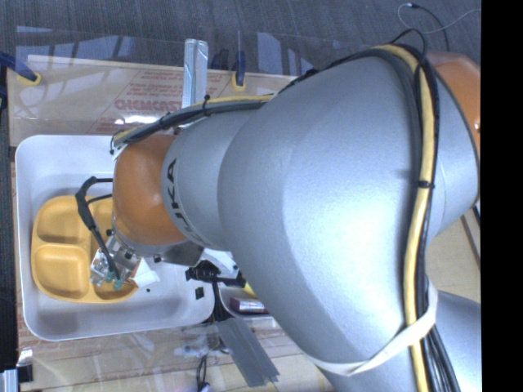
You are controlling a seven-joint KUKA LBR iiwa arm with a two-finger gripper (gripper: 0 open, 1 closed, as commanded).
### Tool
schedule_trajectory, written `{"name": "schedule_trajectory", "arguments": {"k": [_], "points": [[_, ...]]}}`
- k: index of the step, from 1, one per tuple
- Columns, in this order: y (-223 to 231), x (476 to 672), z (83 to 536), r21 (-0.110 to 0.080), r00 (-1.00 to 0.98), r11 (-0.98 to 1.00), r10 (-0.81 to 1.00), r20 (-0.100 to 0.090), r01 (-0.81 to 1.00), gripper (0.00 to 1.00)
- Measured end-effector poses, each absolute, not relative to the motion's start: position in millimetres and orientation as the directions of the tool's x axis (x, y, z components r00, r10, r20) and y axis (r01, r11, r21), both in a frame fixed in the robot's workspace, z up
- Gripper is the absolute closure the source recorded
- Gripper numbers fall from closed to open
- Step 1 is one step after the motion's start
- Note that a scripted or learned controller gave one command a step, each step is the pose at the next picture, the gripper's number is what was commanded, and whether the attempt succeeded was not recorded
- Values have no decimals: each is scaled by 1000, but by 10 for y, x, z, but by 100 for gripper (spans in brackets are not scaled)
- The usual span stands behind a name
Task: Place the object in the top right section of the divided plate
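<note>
We find the arm (327, 211) covering most of the bench; its grey body runs off the right and lower edges. The right-hand bin (233, 305) is hidden except for a short stretch of rim beneath the arm. The divided plate (61, 256) is partly masked: its right-hand sections lie under the orange band (143, 190) and wrist. The gripper (108, 274) is too small and cluttered for us to read. We cannot make out any object there.

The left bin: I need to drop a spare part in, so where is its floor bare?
Bare floor in the bin: the strip along its near wall below the yellow plate, and the far-left corner above the plate. Crowded: the plate's right side, where the gripper and arm sit.
</note>
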State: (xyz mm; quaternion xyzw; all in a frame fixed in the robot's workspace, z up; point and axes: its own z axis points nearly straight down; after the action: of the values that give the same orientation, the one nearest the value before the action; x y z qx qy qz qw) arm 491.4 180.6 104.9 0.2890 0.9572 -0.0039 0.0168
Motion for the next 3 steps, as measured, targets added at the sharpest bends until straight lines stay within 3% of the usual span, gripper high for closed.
{"name": "schedule_trajectory", "arguments": {"k": [1,2,3], "points": [[1865,4918,1048,-11,-784,784,620,-36,621,100],[1869,4909,1043,-7,-743,743,668,-34,669,100],[1866,4923,1044,-6,-796,796,605,-36,605,100]]}}
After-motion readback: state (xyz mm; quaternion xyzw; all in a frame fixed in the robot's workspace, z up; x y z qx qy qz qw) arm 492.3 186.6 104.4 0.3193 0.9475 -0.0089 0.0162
